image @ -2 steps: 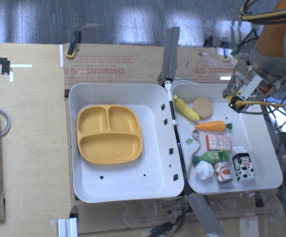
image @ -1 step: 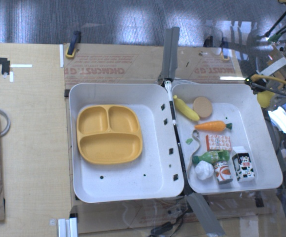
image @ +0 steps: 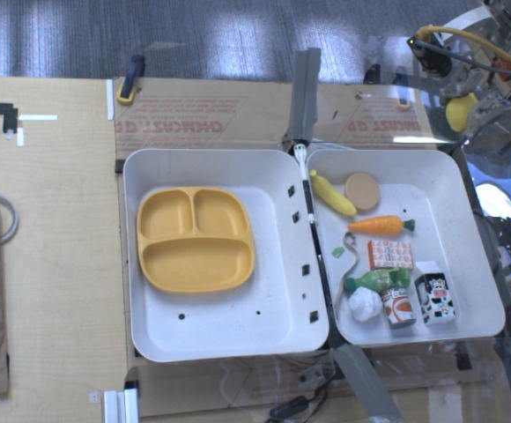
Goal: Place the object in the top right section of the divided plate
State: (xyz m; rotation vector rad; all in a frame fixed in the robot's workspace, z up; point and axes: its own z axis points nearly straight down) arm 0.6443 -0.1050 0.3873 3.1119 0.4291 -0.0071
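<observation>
Standing by the bench here. The arm (image: 502, 33) is reaching in at the far right, and its gripper (image: 469, 102) is hanging just past the far right corner of the right bin (image: 477, 236), above the bench rather than over either bin. A small rounded yellow lump (image: 460, 114) is sitting right up against the gripper. It's too cluttered with cables and shiny bits up there, so I honestly cannot tell if the gripper is clenched on the lump or released.

The yellow divided plate (image: 196, 239) is lying flat in the left bin (image: 216, 346), a bit left of that bin's middle, with two small sections on its far side and one long one on the near side. Nothing is sitting in the far right section.

The right bin is holding all the rest:
- a banana (image: 333, 194) and a tan disc (image: 361, 191) lying side by side at the far end
- a carrot (image: 379, 226) lying crosswise just nearer than them
- a red-and-white box (image: 389, 255)
- a green item (image: 381, 280), a white ball (image: 365, 303), a can (image: 398, 307) and a cow-print carton (image: 434, 298) crowding the near end
</observation>
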